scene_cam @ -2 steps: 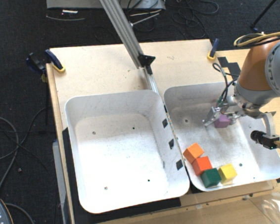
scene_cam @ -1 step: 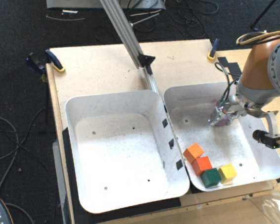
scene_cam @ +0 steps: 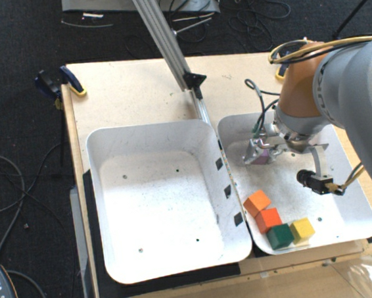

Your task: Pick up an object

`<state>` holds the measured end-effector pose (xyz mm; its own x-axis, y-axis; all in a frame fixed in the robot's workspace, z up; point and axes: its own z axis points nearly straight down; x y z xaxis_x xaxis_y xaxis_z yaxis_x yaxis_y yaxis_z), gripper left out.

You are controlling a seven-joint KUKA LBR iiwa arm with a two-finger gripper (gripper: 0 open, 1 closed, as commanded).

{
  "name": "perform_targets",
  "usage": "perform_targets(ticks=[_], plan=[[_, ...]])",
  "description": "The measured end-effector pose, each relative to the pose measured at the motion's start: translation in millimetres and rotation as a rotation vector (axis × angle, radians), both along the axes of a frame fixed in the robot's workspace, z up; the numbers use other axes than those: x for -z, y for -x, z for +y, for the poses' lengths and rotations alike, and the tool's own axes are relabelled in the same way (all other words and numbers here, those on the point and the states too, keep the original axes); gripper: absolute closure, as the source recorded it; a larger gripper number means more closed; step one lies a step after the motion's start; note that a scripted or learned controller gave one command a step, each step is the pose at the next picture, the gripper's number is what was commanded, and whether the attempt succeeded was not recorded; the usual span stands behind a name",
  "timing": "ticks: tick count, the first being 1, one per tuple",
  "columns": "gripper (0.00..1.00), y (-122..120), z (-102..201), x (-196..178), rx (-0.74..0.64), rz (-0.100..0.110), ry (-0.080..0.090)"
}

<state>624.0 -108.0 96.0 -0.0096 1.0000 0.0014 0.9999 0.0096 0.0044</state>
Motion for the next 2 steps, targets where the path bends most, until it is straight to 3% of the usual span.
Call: perform_targets(ticks=[1,2], plan=[[1.0,4.3,95.7,-104.2,0.0,-0.004,-0.002],[1.0,-34.0,153.7,-99.0,0.001,0.001,-0.001]])
